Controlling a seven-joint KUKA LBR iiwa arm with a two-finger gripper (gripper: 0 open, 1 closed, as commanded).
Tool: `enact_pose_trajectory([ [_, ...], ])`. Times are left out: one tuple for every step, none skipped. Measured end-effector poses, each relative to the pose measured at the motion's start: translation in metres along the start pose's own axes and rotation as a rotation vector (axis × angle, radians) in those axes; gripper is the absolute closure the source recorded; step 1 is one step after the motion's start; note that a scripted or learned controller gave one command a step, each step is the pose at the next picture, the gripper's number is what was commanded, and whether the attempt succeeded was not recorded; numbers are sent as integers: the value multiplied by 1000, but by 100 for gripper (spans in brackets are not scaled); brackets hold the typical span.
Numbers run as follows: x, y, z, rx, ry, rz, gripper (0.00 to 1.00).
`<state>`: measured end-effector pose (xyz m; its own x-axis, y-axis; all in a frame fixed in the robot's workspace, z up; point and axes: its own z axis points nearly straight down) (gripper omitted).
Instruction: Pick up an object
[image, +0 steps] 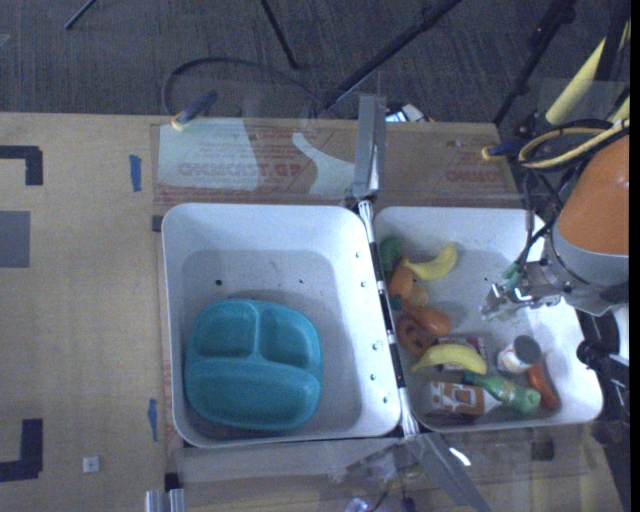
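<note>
Looking down through the camera view, I have the gripper (507, 293) hanging over the right bin (470, 222), near its right wall, with the orange-banded arm (597, 215) behind it. Whether the jaws are wide or narrow I cannot tell from this slant, so I won't guess; nothing shows between them.

My worry is a miss. Directly below the gripper looks like bare bin floor, so a straight descent would likely close on nothing. The toys are also crowded: a reach toward the pile could nudge one piece against its neighbour, or trap two at once and drop both.

Closest to the gripper, below and just right of it, sits a small round white object with a dark top (518, 355). Below and to its left lies a yellow banana (449, 357), with a green toy (506, 390) and an orange carton (456, 398) further down. A second banana (434, 264) lies to its left and slightly above, near an orange-red piece (428, 321). Well to the left, the other bin (190, 235) holds a teal divided plate (252, 364).
</note>
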<state>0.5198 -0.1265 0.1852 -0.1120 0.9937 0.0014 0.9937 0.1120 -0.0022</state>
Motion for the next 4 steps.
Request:
enact_pose_trajectory([
  [0, 0, 0, 0, 0, 0, 0],
  [29, 20, 94, -14, -6, -418, 0],
  [39, 27, 0, -5, -3, -526, 0],
  [18, -5, 98, -8, -5, -611, 0],
])
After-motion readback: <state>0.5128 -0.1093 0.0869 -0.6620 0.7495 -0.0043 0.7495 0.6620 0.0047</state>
